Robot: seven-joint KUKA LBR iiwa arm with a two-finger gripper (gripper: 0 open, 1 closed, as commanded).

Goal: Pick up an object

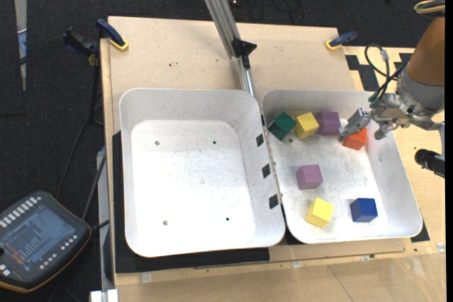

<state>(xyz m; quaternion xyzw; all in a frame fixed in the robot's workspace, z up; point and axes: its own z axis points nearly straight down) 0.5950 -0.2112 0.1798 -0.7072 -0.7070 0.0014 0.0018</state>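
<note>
The grey arm with the orange band (pixel 429 60) is reaching in over the right-hand shallow white plastic bin (pixel 396 173), and its 2-finger gripper (pixel 359 125) is down low near that bin's far right corner. Right at the fingertips sits the small orange-red block (pixel 355 140), close to the bin's right wall. The metal fingers are slanting down onto it, touching or nearly so, but from here I cannot tell how wide they stand or whether the block is actually between them.

Along the far edge of the same bin there is a row of 3 blocks: a dark green cube (pixel 282 126) nearest the divide between the bins, a yellow cube (pixel 306 125) just beside it, and a dull purple cube (pixel 328 122) touching or almost touching the yellow one, with the gripper just past it. In the middle of the bin floor lies a second purple cube (pixel 308 176), apart from the rest. Towards the near edge are a second yellow cube (pixel 320 211) and, near the near right corner, a blue cube (pixel 363 209), the 2 set a little apart.

The left-hand white bin (pixel 134 152) sits flush against the right one on the pale wooden bench (pixel 184 53).
</note>
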